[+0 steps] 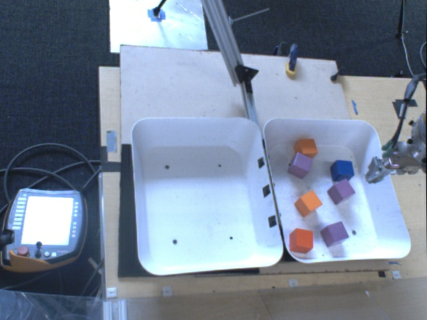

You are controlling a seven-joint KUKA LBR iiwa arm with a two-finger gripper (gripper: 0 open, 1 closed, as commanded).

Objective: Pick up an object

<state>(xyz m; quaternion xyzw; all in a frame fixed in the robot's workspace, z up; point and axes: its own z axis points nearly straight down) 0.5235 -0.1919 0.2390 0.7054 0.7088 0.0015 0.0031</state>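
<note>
The right bin [393,227] holds several small cubes. An orange cube [306,147] and a purple cube [300,165] sit at the back. A blue cube [341,171] and a purple cube [341,191] lie nearer the right wall. An orange cube [307,203] is in the middle, with a red-orange cube [301,240] and another purple cube [333,233] at the front. My gripper [375,171] hovers over the bin's right rim, just right of the blue cube, and nothing shows in it.
The left bin [143,179] stands beside the right one, their walls touching. A slanted metal pole [223,32] crosses the back of the bench. A yellow clamp [292,69] sits at the back. A teach pendant [43,229] lies far left.
</note>
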